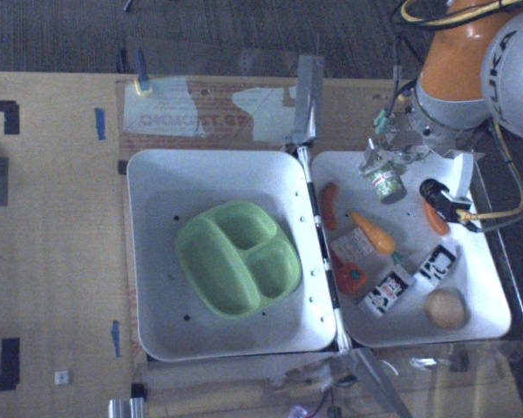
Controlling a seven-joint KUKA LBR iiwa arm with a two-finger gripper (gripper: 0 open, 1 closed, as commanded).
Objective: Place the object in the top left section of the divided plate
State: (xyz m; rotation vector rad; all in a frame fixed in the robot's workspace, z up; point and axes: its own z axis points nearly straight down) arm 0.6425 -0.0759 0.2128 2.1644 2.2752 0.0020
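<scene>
The green divided plate (238, 257) lies in the left white bin (148, 233), turned at a slant, with nothing in its three sections. Over the back of the right bin (492, 312) my gripper (382, 171) hangs below the orange-banded wrist. A small silver can with a green label (386, 184) sits tilted between its fingers, held just above the bin floor. The gripper is well to the right of the plate, across the divider between the bins.
The right bin holds a red sausage (329, 205), a carrot (372, 232), a red tomato-like piece (350, 277), a cow-patterned carton (388, 292), a black-and-white box (436, 264), a tan round lump (444, 307) and an orange piece (436, 218). A metal post (307, 103) stands behind the bins.
</scene>
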